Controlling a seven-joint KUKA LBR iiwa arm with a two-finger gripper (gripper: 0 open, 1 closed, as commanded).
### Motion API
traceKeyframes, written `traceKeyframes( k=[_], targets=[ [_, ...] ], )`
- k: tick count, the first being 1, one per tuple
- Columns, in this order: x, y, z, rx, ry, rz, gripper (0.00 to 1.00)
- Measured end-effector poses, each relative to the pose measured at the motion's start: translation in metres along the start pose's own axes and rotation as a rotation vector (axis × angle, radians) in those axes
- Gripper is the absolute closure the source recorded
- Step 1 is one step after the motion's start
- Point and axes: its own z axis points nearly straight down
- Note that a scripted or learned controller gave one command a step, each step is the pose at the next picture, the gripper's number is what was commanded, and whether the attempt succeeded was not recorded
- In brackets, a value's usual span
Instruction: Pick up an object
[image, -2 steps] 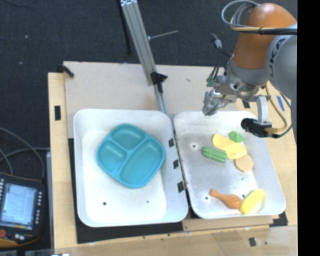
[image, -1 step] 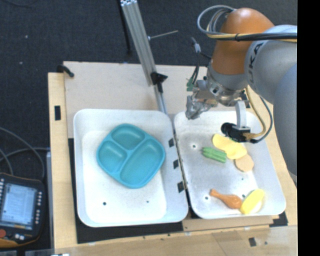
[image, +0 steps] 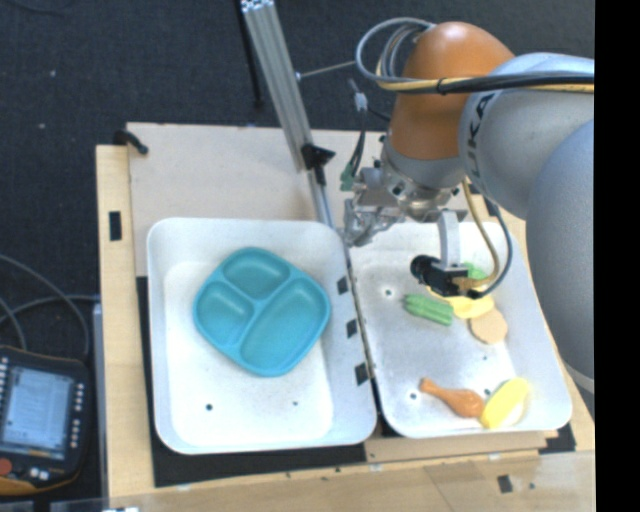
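In the right bin (image: 400, 400) lie several toy foods. A green pod (image: 428, 309) sits near the middle, with a yellow piece (image: 467, 306) and a tan round piece (image: 489, 326) just to its right. By the front edge rest an orange drumstick (image: 450, 397) and a yellow fruit (image: 505, 401). My gripper (image: 358, 230) hangs over the bin's far left corner, close to the wall between the bins and well apart from the foods. Nothing shows between its fingers.
A blue divided plate (image: 262, 310) lies in the left bin (image: 180, 400). A slanted metal rail (image: 285, 100) rises behind the bins, just beside the gripper. The arm's bulk covers the right bin's far right side.
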Motion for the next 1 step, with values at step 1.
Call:
traceKeyframes(
  k=[1],
  targets=[
    [0.0613,-0.0084,0.0063,0.001,0.0,-0.001,1.0]
  ],
)
